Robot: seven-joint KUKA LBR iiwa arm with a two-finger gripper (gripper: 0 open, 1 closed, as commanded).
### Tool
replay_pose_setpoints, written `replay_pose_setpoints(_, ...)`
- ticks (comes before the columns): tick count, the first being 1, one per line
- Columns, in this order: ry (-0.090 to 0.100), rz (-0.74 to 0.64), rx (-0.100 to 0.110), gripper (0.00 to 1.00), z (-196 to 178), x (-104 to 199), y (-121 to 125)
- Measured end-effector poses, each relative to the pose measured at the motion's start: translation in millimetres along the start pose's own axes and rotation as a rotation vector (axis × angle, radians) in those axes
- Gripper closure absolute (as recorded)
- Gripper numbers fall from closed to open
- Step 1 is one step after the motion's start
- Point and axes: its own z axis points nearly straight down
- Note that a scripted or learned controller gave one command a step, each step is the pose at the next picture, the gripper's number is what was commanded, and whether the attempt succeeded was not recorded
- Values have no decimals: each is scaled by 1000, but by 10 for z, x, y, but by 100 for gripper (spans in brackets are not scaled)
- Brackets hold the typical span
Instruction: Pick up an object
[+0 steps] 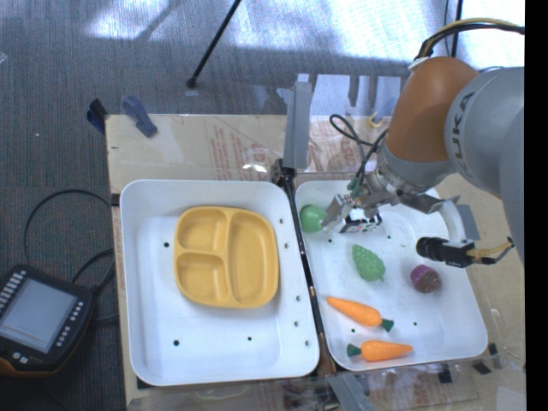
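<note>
Two orange plastic carrots (pixel 364 312) lie nearest in the right white bin (pixel 454 332). Farther back, the gripper (pixel 347 212) hangs low beside a green ball (pixel 312 217), jaws apart, gripping nothing. No object is lifted yet; the whole pick remains.

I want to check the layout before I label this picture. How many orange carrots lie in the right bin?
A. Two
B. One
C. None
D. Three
A. Two carrots lie in the right bin, near its front edge: one carrot lies at a slant, and the other carrot lies closer to the front rim.
</note>
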Motion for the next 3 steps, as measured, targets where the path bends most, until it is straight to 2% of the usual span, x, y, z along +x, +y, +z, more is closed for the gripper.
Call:
replay_pose_setpoints(1, 2, 46, 8, 0, 1037, -588, -510)
replay_pose_setpoints(2, 8, 52, 16, 100, 991, -592, -532)
replay_pose_setpoints(3, -2, 94, -3, 100, -822, 23, -188)
